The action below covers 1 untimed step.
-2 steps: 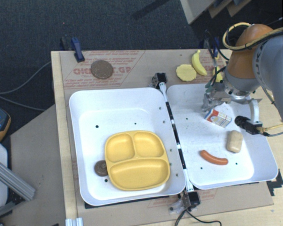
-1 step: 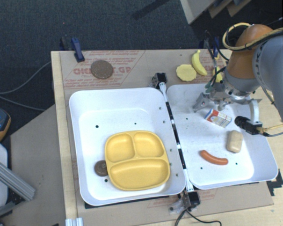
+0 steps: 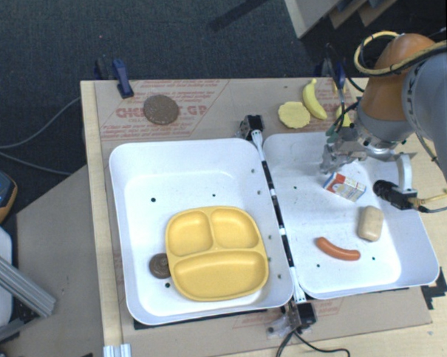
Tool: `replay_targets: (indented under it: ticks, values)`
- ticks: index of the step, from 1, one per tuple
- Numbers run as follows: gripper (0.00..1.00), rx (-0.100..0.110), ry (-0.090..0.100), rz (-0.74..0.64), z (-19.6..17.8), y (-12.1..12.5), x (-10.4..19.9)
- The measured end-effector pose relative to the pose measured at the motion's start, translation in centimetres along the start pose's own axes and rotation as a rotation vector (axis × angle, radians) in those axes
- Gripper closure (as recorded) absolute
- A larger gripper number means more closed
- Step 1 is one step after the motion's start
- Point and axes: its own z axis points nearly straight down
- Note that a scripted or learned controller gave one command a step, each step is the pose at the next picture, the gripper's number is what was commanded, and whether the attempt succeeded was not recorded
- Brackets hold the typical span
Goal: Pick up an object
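Observation:
In the right bin lie a small white and red carton, a tan bread roll and a red-orange sausage. My gripper reaches down at the back of that bin, its tips just above and behind the carton. Nothing shows between them. The grey arm with its orange band comes in from the upper right.
The left bin holds a yellow divided plate and a brown round cookie at its left side. Behind the bins on the bench lie a banana, a yellow round slice and a brown disc.

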Motion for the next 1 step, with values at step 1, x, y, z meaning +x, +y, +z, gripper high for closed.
replay_targets:
  ticks: [1]
  values:
    - [0.0, 0.001, 0.0, 0.0, 0.08, -0.03, 0.0]
